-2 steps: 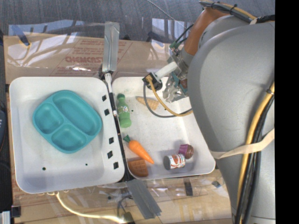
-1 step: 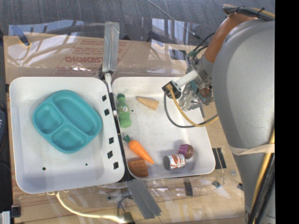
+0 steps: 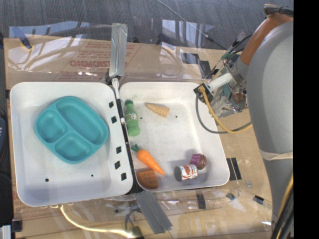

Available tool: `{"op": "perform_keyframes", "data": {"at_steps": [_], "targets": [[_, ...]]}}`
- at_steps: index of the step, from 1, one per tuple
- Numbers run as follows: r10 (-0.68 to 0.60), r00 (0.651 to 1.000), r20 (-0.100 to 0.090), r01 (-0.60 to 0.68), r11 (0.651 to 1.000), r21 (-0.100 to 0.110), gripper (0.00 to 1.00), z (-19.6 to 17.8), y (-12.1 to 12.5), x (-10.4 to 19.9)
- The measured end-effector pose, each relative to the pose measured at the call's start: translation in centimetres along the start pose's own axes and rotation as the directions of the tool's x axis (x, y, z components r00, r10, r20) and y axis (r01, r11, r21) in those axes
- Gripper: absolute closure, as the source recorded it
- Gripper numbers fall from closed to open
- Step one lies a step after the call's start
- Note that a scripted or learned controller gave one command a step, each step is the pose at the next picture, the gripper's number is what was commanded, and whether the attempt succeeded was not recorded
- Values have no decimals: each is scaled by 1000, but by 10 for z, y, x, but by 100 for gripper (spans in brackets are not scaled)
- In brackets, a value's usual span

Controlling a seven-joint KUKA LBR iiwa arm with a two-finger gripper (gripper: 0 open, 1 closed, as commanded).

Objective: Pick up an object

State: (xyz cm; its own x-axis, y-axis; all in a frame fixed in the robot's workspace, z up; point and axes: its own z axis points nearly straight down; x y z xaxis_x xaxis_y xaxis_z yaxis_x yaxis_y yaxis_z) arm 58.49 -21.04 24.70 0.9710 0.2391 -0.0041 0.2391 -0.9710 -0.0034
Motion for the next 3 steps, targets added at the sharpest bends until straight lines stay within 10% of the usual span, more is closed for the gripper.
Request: {"op": "perform_keyframes", "data": {"at_steps": [1,2,3], "targets": [[-82,997,-9,82,997,-5,100,-106,-15,-61],[24,1000,4,-24,1000,3,100,-37,-14,-46],[34,999,-5,-34,999,-2,100,-88,-16,-67]]}}
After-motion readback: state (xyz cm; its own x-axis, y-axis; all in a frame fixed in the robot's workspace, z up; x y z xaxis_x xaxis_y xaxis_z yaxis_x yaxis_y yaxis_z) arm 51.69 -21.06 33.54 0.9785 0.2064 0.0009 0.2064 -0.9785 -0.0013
